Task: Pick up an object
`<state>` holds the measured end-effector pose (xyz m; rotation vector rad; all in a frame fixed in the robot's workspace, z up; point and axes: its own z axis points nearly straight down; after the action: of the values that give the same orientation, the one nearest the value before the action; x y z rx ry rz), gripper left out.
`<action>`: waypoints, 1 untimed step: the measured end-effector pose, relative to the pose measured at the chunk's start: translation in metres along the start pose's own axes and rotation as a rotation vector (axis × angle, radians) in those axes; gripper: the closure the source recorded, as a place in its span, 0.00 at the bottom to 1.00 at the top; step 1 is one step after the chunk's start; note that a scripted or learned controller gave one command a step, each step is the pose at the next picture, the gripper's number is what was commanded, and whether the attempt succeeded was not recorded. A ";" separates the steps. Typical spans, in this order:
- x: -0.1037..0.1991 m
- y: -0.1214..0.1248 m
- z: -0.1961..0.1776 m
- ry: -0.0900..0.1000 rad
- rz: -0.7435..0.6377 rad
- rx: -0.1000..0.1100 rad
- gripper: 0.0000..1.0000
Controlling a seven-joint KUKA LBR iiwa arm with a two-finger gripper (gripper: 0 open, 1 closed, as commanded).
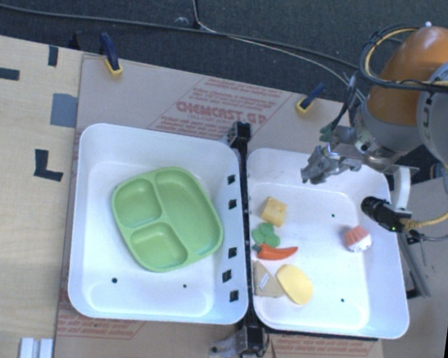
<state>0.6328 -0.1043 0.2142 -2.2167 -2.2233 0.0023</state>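
Even, bright overhead light; white bins [86, 221] glare slightly, shadows soft, detail perhaps slightly blurred toward 3 o'clock.

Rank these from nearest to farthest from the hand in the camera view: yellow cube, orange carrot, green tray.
From the hand:
1. Yellow cube, right bin, just below-left of the hand.
2. Orange carrot, right bin, lower down by the divider.
3. Green tray, left bin, across the divider.

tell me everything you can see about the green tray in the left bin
The green tray is a pale green, plastic-looking plate with rounded corners and three compartments: one long, two smaller. All three look bare. It lies flat, turned at a slant, on the floor of the left bin, roughly central. Nothing else touches it.
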 end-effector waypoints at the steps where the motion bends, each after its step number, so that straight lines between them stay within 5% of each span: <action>1: 0.054 -0.025 -0.010 0.002 -0.003 -0.001 1.00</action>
<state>0.6074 -0.0505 0.2241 -2.2131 -2.2257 -0.0005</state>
